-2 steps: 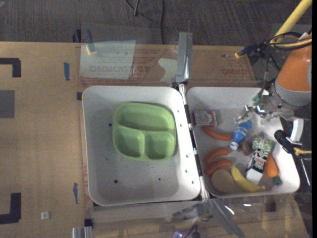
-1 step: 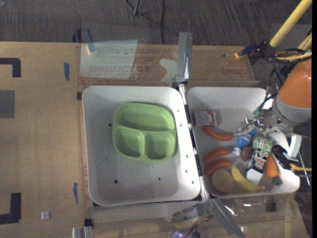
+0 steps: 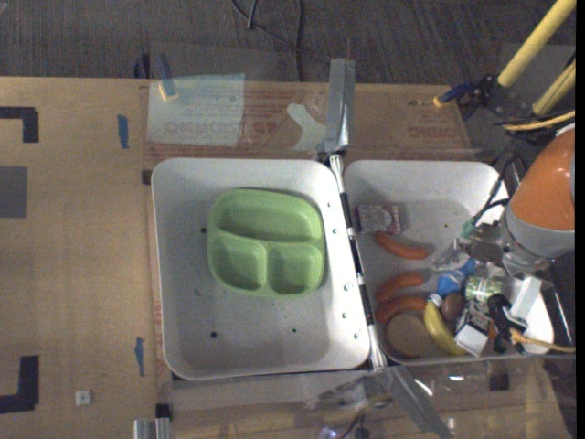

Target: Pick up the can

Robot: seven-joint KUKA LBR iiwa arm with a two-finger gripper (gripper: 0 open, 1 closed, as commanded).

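– Camera view looks down on two white bins, side by side. Where is your claw?
– My claw is low over the right bin, toward the lower right of the frame. My arm, grey with its orange band, comes in from the right edge just above it.
– Clenched or released?
– I cannot tell. My own wrist covers that part from above.
– And the can?
– The can, with a green and white label, is in the lower right part of the right bin, right by my claw. Whether I am touching it, I cannot tell.
– What lies around it?
– A small blue thing sits just to its left. A banana curves below that, with a black and white box just beside it on the right. A round brown biscuit lies at the bin's lower edge, against the banana's left side.
– Anything further left?
– One sausage lies near the middle of the bin. A pair of sausages lies lower, close together, just above the biscuit. A small reddish packet is toward the bin's upper left.
– And the other bin?
– The left bin holds a green plate with three compartments, in its upper middle, well apart from my claw.
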